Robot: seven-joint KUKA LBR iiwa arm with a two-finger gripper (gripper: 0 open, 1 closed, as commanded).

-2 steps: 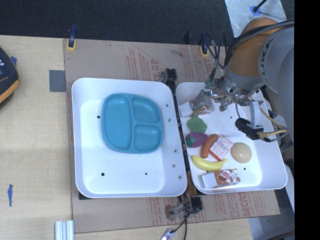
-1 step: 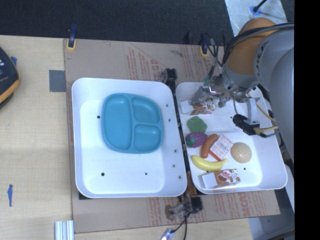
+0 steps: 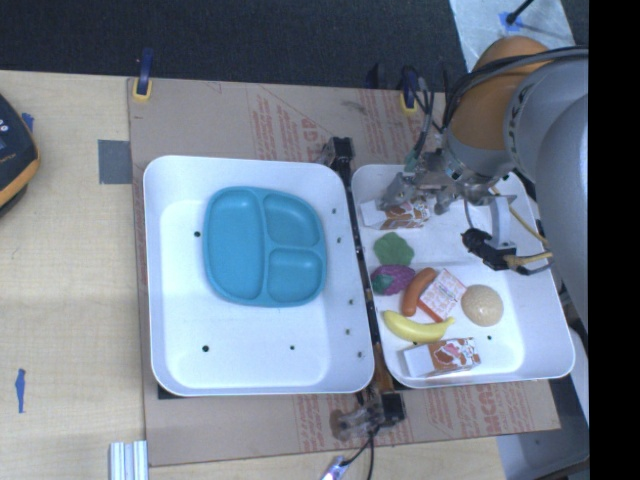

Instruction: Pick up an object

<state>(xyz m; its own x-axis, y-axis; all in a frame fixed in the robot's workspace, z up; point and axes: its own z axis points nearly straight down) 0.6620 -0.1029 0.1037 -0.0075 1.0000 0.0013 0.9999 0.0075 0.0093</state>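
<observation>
Reaching stage: gripper (image 3: 425, 193) sits low over the far end of the right bin (image 3: 545, 353), above a brown-and-white packet (image 3: 408, 211); cannot tell its state. Nothing visibly held. Next move likely needs a straight descent centred on the packet. Packet looks flat, crinkled, lying against the bin wall. Nearer the camera from the gripper: green piece (image 3: 395, 247), sausage (image 3: 420, 290), banana (image 3: 415, 327).
</observation>
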